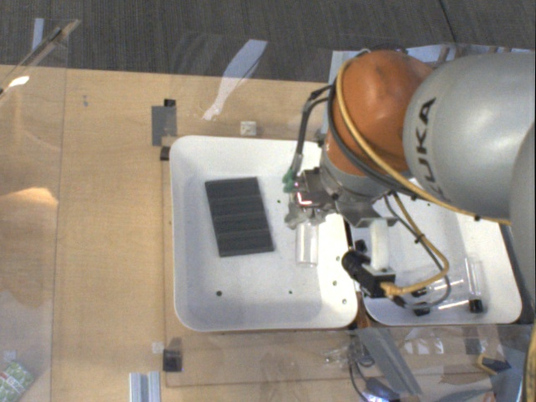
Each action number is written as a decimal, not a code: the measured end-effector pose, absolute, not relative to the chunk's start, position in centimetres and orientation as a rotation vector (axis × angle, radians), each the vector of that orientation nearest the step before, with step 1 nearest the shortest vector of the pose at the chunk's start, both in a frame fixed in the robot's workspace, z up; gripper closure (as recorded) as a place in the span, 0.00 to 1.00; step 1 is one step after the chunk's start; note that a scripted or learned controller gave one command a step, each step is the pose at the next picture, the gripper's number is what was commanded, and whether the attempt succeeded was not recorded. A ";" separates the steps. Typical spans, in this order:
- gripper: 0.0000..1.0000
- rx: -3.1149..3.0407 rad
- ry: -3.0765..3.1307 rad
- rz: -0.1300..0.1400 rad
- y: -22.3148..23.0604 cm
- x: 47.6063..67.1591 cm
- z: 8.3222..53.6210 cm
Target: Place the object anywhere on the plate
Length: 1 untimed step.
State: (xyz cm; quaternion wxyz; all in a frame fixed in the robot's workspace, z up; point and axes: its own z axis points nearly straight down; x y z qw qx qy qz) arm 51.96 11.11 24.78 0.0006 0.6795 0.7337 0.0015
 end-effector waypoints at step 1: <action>1.00 2.628 1.718 0.006 11.9 57.1 34.4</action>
